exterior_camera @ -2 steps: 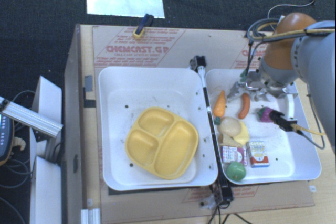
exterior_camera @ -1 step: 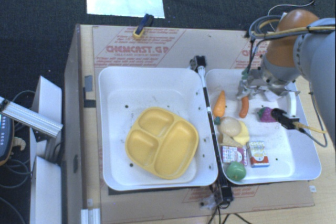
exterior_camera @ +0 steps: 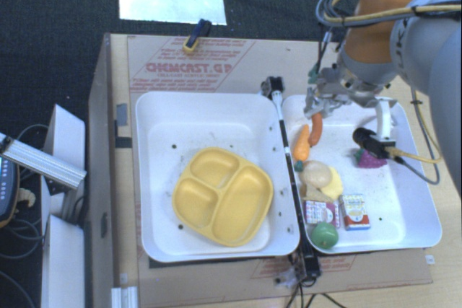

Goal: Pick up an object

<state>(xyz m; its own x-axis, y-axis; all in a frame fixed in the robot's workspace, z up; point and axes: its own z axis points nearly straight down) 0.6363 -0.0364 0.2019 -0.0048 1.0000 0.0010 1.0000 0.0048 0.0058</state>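
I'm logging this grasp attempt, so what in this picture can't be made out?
- Gripper: fingers too small and blurred in the camera view; open or shut unclear.
- Purple toy: partly covered by a black fitting; shape unclear.
- Small red-and-white cartons: print too small.
- Grey arm: cut off by the edge.

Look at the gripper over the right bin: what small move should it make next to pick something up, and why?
Probably a short drop straight down. The gripper hangs over the back left of the right bin, and the carrot with the orange piece beside it lies just in front of and below it. Nothing shows between its fingers, so lowering onto that pair seems the likeliest route to a grasp.
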